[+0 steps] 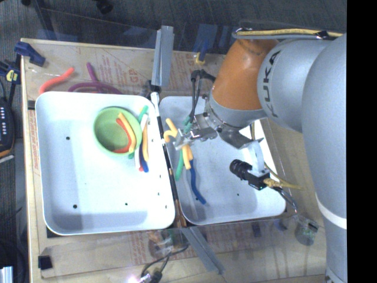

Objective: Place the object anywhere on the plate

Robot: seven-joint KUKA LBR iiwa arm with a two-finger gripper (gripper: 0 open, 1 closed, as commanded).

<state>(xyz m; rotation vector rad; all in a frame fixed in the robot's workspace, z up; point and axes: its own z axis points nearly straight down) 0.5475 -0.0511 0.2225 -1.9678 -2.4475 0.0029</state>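
Still at the pickup step. Jaws low over yellow, green and blue strips at right bin's left wall; spread or pinching, cannot tell. Next: secure one, lift, carry left to green plate.

One fixed cam, up above the table, looking down at a slant. Both white bins in frame w/ moderate distance. Arm enters from frame right.

Left of the gripper we see the divider rail; beyond it, noodles crowd the plate; bin floor open
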